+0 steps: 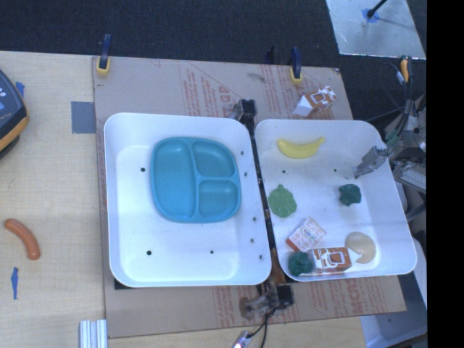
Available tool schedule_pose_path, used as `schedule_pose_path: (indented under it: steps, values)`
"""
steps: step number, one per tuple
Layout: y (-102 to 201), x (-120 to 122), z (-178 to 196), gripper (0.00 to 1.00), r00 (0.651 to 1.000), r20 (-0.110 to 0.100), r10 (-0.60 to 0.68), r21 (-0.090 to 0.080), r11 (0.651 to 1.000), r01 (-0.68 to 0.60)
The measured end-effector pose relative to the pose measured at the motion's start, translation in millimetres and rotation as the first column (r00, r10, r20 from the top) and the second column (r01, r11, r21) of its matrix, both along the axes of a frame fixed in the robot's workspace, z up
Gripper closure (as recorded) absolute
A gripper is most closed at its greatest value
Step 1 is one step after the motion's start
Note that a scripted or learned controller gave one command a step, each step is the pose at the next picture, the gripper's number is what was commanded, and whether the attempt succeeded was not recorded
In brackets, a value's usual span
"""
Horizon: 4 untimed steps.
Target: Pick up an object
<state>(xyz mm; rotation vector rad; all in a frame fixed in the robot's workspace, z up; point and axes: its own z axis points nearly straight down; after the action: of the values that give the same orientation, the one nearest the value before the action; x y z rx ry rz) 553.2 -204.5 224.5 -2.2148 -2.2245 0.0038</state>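
On the worktop (51,194) two shallow white bins sat side by side, and the right bin (384,194) carried the loose things. Near its far rim lay a yellow banana (300,147), its long axis running left to right across the view, the ends curling slightly toward the far side and the right tip tapering to a point. Nearer the middle sat a light green leafy piece (282,201), and well to its right a smaller dark green piece (349,193). Toward the near rim a small patterned packet (307,233) lay tilted on a diagonal, just beside an orange-and-white carton (331,259) lying flat with its long axis left to right; a dark green lump (299,263) touched the carton's left end and a pale round thing (360,246) sat at its right. The left bin (130,259) held a blue divided plate (196,179). At the right bin's far right corner the jaws (368,162) reached in low and slanted, pointing down and left toward the bin floor, with nothing seen between them; whether they were spread or pressed together could not be told. A second carton (317,101) lay outside the bins, beyond the far rim.
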Motion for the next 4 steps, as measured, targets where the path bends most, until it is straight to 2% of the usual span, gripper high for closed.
schedule_pose_path:
  steps: [1, 2, 3, 4]
  values:
    - [-7, 16, -53, 0.00, 1.000, -0.001, 0.001, -0.001, 1.000, -0.001]
    - [-3, 1, -133, 0.00, 1.000, -0.001, 0.001, -0.001, 1.000, -0.001]
    - [-4, 1, -122, 1.00, 1.000, -0.001, 0.002, -0.002, 1.000, -0.002]
    - [62, 21, -99, 1.00, 1.000, 0.002, 0.003, -0.001, 1.000, -0.003]
